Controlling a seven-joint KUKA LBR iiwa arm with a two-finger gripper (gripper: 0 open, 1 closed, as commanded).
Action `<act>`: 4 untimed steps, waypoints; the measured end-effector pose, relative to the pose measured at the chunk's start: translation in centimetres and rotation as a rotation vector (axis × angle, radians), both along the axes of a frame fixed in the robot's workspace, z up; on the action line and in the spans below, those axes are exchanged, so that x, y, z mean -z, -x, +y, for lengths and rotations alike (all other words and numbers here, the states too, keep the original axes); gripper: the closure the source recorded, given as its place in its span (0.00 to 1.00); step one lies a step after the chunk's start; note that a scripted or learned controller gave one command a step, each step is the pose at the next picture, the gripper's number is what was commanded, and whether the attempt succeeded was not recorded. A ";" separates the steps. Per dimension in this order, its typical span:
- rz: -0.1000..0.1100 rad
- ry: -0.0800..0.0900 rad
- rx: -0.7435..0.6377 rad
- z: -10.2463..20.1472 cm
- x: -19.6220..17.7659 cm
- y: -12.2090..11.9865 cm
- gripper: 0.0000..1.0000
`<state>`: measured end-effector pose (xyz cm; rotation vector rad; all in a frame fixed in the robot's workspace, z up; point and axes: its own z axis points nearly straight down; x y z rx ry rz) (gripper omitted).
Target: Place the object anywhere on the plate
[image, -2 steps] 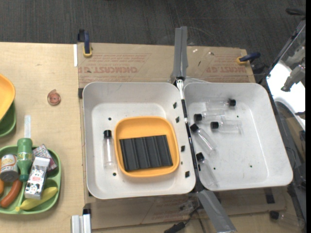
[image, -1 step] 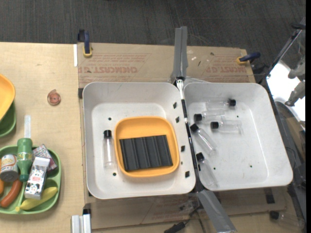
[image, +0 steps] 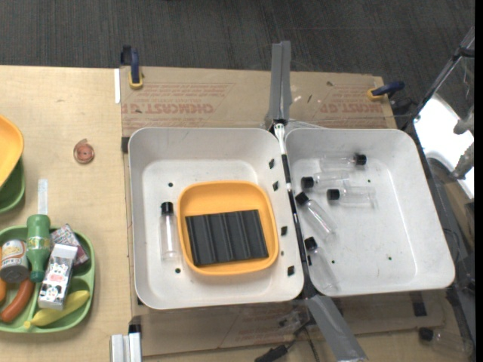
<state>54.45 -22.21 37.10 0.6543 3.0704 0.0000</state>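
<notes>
**Operator:** What sits closest to the lens?

**Spotter:** At the bottom edge you have a grey bar (image: 336, 338) slanting out from under the two bins, over the cardboard sheet (image: 226, 100) that lies beneath them. To your lower left is a green divided plate (image: 81, 308) on the wooden bench, loaded with toy food: a green bottle (image: 37, 246), a small can (image: 12, 255), a white carton (image: 54, 277) and a yellow banana (image: 56, 311).

**Operator:** Where is the plate I care about?

**Spotter:** The orange plate (image: 226, 194) rests in the middle of the left bin (image: 147, 145). A black ribbed slab (image: 226, 236) lies flat on it and covers most of its floor.

**Operator:** And the loose pieces?

**Spotter:** You have one clear vial (image: 167, 232) with a black cap lying on the left bin's floor, just beside the plate's left rim and parallel to it, cap toward the far side. It is off the plate. Whether it touches the rim, I cannot tell.

**Operator:** The other bin?

**Spotter:** The right bin (image: 423, 202) holds several more clear vials with black caps, bunched in its left half. The far vial (image: 339, 166) lies near the back, a middle vial (image: 353, 197) lies crosswise, and a slanted vial (image: 317, 219) sits close to the wall shared with the left bin. Their clear bodies blur into the white floor, so I won't give you a count.

**Operator:** Anything behind?

**Spotter:** A grey post (image: 280, 81) stands where the bins meet, and a clamp (image: 133, 70) grips the cardboard at the far left corner.
</notes>
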 end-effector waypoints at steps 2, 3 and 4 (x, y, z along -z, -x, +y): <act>0.001 0.000 -0.307 0.0 8.2 6.6 0.00; -0.002 0.001 -0.290 0.0 6.2 6.5 0.00; 0.000 0.000 -0.791 0.0 10.4 6.5 0.00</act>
